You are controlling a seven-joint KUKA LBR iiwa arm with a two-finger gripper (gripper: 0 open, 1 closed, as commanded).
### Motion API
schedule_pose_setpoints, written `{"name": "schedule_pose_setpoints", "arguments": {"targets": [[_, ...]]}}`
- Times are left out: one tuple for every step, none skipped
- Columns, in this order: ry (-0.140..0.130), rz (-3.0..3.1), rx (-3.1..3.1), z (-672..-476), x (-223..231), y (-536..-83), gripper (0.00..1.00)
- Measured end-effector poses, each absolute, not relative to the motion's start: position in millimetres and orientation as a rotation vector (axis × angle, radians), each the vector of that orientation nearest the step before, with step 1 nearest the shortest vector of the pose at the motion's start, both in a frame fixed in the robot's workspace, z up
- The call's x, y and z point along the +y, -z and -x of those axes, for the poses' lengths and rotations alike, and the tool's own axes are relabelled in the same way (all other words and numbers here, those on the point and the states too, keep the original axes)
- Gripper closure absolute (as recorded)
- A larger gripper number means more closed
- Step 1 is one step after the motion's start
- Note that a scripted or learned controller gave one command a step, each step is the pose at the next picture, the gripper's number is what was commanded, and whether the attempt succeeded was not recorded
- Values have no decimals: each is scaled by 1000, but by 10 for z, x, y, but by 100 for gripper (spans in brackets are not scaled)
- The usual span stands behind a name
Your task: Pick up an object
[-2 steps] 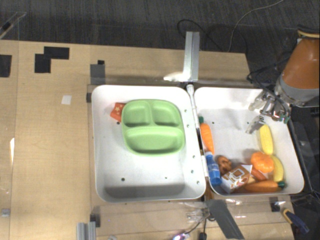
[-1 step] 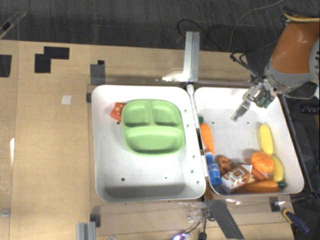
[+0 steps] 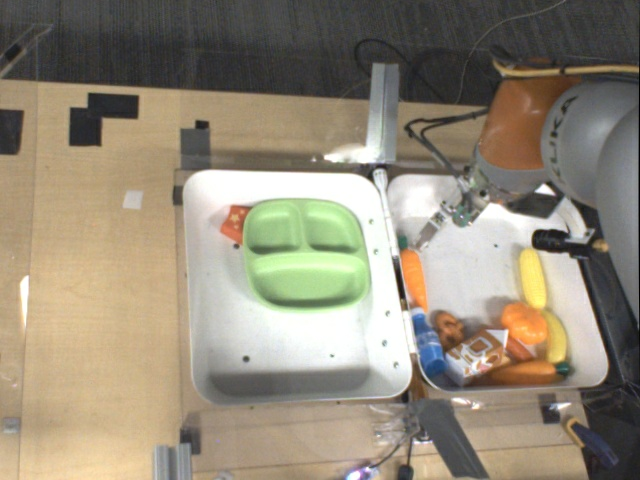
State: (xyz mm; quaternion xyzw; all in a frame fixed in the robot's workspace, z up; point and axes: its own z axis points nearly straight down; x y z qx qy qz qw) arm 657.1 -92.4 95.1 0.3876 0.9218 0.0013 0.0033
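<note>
Wooden bench (image 3: 90,298), dark carpet (image 3: 250,18) beyond

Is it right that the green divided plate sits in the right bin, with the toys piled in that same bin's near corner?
Not quite. The camera view shows the green divided plate in the left bin. The toys are indeed piled in the right bin's near corner.

The arm (image 3: 590,133) is finished in smooth grey, with rounded, bulbous casings. A broad orange band (image 3: 515,128) is seen above the wrist. Black cables (image 3: 440,128) are routed alongside it. A small metallic gripper (image 3: 445,220) is fitted at its end.
</note>
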Motion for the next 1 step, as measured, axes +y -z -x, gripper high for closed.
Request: {"name": "schedule_pose_setpoints", "arguments": {"targets": [[-7, -1829, 2545, -6384, -869, -890, 0]]}}
